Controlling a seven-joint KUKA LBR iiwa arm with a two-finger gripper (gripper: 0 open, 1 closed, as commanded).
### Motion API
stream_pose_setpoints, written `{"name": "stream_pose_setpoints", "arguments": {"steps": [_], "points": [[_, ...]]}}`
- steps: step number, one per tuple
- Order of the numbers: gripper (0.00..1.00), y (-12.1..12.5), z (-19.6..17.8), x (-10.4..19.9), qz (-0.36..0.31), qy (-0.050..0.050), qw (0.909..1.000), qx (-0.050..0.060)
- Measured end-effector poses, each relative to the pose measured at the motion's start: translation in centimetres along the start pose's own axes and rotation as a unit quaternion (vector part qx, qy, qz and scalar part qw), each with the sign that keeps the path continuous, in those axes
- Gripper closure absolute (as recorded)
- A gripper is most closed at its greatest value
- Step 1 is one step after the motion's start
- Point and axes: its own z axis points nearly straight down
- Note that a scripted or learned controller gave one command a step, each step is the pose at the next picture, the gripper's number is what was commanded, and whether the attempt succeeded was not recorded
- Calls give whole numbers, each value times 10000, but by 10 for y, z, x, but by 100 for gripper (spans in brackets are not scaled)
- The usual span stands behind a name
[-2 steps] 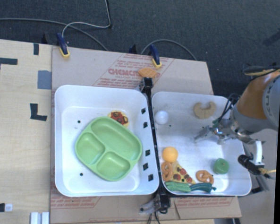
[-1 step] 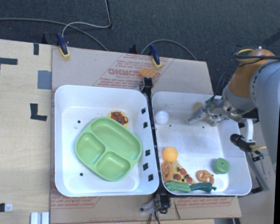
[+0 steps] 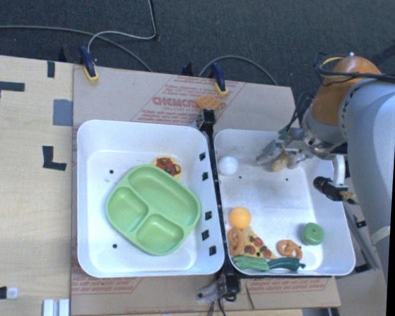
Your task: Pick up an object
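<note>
My gripper hangs over the far side of the right bin, reaching in from the right. A small tan object shows between its grey fingers, and they are closed on it, just above the bin floor. In the same bin lie a white ball, an orange ball, a pizza slice, a pretzel, a green round piece and a green pod.
The left bin holds a green divided plate and a small red and yellow toy behind it. A divider with black marks separates the bins. The arm's grey body fills the right side.
</note>
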Motion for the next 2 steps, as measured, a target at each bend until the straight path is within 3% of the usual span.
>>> {"name": "stream_pose_setpoints", "arguments": {"steps": [1,2], "points": [[100,1,-10,-1,-8,-23,10000,-10],[100,-104,-36,48,6,8,10000,18]]}}
